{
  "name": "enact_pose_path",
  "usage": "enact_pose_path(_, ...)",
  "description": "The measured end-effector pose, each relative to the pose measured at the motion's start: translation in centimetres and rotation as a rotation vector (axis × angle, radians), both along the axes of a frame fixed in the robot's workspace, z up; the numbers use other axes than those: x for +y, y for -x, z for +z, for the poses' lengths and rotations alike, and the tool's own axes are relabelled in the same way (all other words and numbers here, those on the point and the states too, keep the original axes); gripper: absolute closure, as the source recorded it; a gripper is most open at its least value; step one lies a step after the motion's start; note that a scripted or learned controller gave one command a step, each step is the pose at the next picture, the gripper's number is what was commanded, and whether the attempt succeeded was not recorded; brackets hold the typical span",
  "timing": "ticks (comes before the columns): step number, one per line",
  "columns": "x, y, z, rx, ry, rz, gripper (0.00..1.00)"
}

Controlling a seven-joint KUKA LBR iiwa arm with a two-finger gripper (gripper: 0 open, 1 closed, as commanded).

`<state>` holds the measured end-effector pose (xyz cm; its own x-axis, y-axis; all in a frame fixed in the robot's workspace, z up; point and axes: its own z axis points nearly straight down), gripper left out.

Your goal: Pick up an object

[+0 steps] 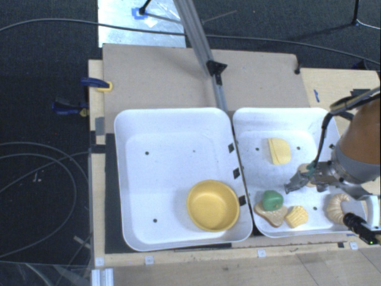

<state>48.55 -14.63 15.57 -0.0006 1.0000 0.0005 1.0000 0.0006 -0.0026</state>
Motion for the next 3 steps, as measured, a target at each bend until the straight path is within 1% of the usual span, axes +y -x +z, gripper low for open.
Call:
enact_pose_path(1, -0.2, 0.2, -4.2, -0.001, 0.000, 0.000, 0.00)
enact_pose_path(2, -0.3, 0.1, -6.3, -0.005, 0.000, 0.000, 0.00)
enact_pose_path(3, -0.2, 0.1, -5.4, -0.006, 0.001, 0.000, 1.00)
